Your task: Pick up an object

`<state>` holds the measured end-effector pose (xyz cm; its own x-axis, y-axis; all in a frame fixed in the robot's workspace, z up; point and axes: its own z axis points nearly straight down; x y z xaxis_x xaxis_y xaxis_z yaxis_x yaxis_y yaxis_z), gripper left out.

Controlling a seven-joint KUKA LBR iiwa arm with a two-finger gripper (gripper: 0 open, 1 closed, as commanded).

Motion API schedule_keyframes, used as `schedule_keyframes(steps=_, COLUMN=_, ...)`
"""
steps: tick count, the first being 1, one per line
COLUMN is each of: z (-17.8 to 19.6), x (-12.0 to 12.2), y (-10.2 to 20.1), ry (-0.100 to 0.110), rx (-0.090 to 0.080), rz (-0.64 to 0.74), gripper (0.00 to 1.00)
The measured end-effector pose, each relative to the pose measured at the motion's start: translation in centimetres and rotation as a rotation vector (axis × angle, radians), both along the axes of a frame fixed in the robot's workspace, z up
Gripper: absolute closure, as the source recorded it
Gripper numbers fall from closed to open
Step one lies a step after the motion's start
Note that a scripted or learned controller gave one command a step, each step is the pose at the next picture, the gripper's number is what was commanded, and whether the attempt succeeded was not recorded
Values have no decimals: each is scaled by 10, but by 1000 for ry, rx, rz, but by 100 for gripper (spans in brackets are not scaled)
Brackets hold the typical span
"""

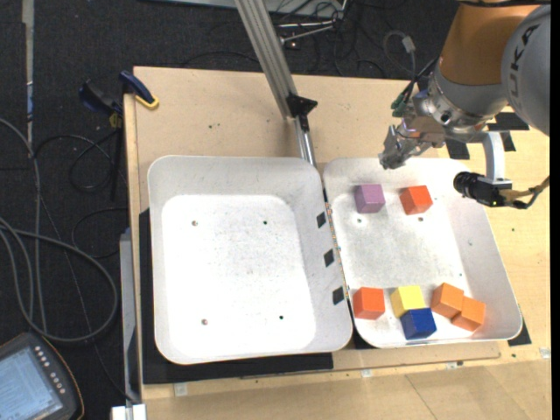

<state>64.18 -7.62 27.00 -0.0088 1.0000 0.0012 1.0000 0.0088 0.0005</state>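
The right bin point(477, 250) holds several blocks. A purple cube point(368, 198) and an orange-red cube point(416, 199) lie near its far edge. Along the near edge sit an orange cube point(368, 303), a yellow cube point(407, 300), a blue cube point(418, 323) and two orange blocks point(460, 306). My gripper point(393, 157) hangs above the bin's far rim, just beyond and between the purple and orange-red cubes. Nothing shows between its fingers.
The left bin point(232, 256) lies beside the right one, with black clips along the shared edge. A grey metal rod point(271, 51) slants down to the far junction of the bins. A blue and yellow clamp point(131, 90) sits at the bench's far left corner.
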Motion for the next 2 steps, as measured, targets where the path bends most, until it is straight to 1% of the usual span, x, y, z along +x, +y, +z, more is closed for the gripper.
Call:
schedule_keyframes(steps=1, z=-2, x=3, y=58, ry=1, rx=1, rz=0, gripper=100)
schedule_keyframes(steps=2, z=-13, x=-2, y=100, ry=3, rx=0, rz=-2, gripper=100)
